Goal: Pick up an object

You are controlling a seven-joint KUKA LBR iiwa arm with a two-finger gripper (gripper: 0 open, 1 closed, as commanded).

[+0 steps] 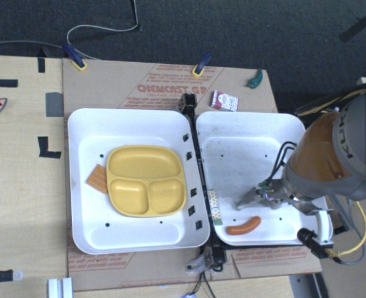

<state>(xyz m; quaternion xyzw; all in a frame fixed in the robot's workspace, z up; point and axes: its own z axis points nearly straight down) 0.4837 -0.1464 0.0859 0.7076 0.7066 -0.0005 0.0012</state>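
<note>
An orange-brown sausage (pixel 243 226) lies near the front wall of the right bin (pixel 245 126). My gripper (pixel 246 200) hangs low over this bin, just above and behind the sausage, pointing left; nothing shows in its grasp. In the left bin (pixel 84 166) a yellow divided plate (pixel 147 180) rests, with a tan cracker-like piece (pixel 97 179) tucked under its left edge.
The arm's grey and orange body (pixel 322 160) covers the right bin's right side. A printed strip (pixel 215 207) lies by the divider between the bins. Behind the bins on the cardboard are a small red-white packet (pixel 223 100), a teal item (pixel 255 78) and two yellow clamps (pixel 201 67).
</note>
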